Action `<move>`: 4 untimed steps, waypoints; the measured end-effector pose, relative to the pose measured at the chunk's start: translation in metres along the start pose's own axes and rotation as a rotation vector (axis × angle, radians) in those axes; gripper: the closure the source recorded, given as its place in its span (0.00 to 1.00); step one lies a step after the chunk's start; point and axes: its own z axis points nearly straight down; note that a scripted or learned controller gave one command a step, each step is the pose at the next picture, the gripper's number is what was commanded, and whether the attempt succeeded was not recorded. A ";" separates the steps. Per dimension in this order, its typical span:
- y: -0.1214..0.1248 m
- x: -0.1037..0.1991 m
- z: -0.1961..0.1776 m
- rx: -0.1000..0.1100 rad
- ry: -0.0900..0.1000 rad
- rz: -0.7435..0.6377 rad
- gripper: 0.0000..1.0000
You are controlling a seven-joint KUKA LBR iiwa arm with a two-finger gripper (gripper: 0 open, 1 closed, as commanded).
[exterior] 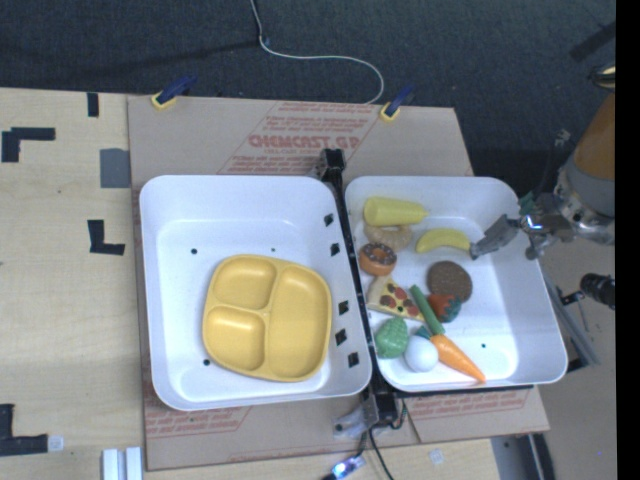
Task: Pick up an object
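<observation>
The hand [503, 233] hovers open and holding nothing over the right bin [500, 298], just beside the banana [442, 240].

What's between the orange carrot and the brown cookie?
In the camera view, a green stick-like toy and something red lie between the carrot and the brown cookie.

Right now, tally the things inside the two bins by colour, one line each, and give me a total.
Yellow: 3 – divided plate, corn, banana
Orange: 2 – carrot, donut
Brown: 1 – round patty
Green: 1 – leafy vegetable
White: 1 – egg
Mixed colours: 1 – pizza slice
Total: 9, leaving out small pieces too tangled to tell.
</observation>
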 end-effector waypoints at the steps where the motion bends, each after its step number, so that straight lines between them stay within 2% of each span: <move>1: 0.003 0.000 -0.008 -0.013 -0.003 -0.004 0.00; 3: 0.002 0.014 0.115 -0.011 -0.001 -0.004 0.00; 4: 0.002 0.015 0.116 -0.015 -0.004 -0.005 0.00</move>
